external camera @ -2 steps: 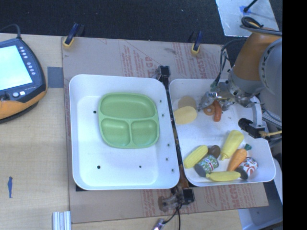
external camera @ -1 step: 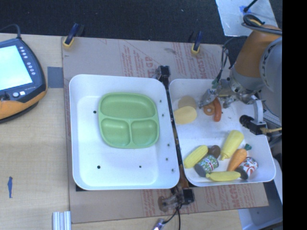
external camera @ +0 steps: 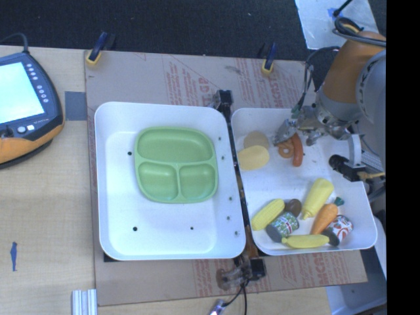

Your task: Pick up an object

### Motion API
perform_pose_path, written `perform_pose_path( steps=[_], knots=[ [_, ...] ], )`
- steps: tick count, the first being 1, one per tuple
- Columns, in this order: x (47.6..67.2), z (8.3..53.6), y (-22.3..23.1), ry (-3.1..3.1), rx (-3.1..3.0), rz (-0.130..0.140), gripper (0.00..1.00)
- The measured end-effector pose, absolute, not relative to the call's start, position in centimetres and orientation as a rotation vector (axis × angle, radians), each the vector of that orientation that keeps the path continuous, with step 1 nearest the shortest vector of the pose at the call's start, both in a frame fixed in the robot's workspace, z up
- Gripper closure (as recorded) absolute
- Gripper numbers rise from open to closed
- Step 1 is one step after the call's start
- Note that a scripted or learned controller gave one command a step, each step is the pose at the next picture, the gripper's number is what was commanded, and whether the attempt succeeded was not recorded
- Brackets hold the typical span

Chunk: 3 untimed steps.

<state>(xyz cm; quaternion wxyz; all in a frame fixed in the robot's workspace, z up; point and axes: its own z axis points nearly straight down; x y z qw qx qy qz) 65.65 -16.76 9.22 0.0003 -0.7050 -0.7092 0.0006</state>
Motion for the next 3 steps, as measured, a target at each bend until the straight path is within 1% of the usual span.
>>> perform_pose_path(
  steps=[1,2,3],
  knots=[
    [65.0,9.2,-16.8,-2.223,-2.214,0.006,0.0],
    [65.0,10.4,-17.0,-2.221,-2.21,0.014,1.0],
    [58.5,13.6,-13.3,-2.225,-2.215,0.006,1.0]
  ],
)
